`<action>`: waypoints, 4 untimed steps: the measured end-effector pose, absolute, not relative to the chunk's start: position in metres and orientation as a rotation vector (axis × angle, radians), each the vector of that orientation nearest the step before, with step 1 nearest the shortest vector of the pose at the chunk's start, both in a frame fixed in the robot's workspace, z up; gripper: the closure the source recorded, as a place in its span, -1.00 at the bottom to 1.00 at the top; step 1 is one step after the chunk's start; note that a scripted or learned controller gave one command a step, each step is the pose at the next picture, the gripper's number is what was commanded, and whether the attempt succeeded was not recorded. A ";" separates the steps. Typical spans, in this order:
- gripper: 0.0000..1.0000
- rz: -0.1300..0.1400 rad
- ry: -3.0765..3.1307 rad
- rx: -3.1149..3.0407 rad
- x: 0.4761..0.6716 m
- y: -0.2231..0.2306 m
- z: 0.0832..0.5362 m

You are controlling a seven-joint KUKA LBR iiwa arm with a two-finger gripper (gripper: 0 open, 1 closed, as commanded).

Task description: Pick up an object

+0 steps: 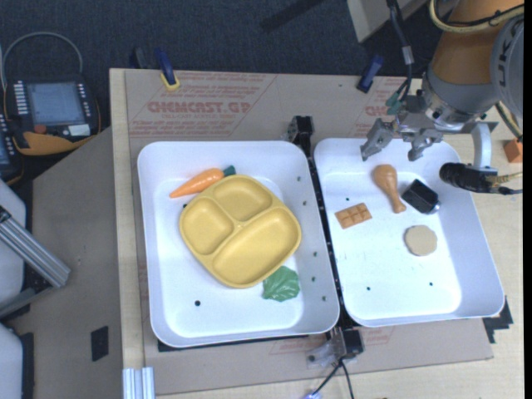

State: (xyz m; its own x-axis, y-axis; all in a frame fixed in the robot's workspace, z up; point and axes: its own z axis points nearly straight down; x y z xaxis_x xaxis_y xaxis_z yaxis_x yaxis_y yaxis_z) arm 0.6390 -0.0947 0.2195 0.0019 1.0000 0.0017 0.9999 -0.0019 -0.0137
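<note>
Left bin (158,248), yellow tray (239,231), carrot (196,182), lettuce (281,285)

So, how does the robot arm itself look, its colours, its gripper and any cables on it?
The arm is grey with a broad rounded orange band above the wrist. The gripper is grey metal with two thin fingers and small teal marks near its base. A dark cable runs down beside the wrist.

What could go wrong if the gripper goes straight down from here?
The open gripper hangs over the right bin's far edge, above the drumstick, so its fingers might strike the rim. The drumstick lies slanted and close to the black block, so a close could nudge either away.
</note>
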 end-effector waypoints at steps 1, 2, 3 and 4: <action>-1.00 0.001 -2.221 -2.220 0.642 -0.095 0.227; -1.00 0.008 -2.216 -2.217 0.637 -0.094 0.163; -1.00 0.006 -2.217 -2.219 0.639 -0.103 0.108; -1.00 0.005 -2.219 -2.218 0.638 -0.102 0.083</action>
